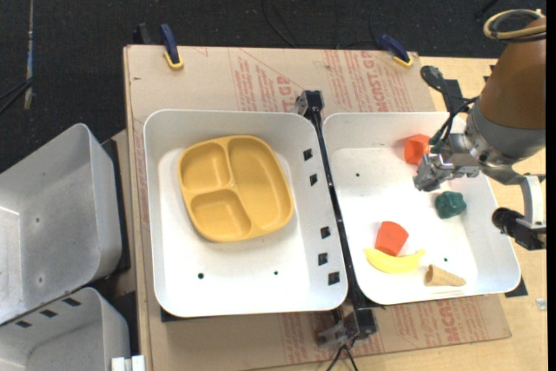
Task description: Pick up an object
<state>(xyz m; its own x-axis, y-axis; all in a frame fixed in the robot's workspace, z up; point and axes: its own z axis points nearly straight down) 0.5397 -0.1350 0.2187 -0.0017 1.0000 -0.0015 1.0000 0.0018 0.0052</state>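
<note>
Nearest to you, at the front edge of the right bin (486,278), lie a tan cone-shaped piece (444,276) and a yellow banana (394,261), with a red block (392,236) touching the banana from behind. These three sit close together, so if you aim at one of them, you risk that a finger lands on its neighbour and pushes both away.

Further in, a dark green object (450,204) lies just below the gripper (428,174), and an orange block (416,149) sits just beside the gripper on its far side. The gripper hangs low between these two, and nothing is visibly held in it. You cannot tell from this view whether the claw is spread or closed. In my judgement the danger is that a descent here falls in the gap and catches neither object, or only knocks the green one toward the wall.

Your arm (512,104) reaches in from the right over the bin rim, with the wrist bent down toward the bin floor. In the left bin (165,213) a yellow divided tray (234,187) rests well apart from all this.
</note>
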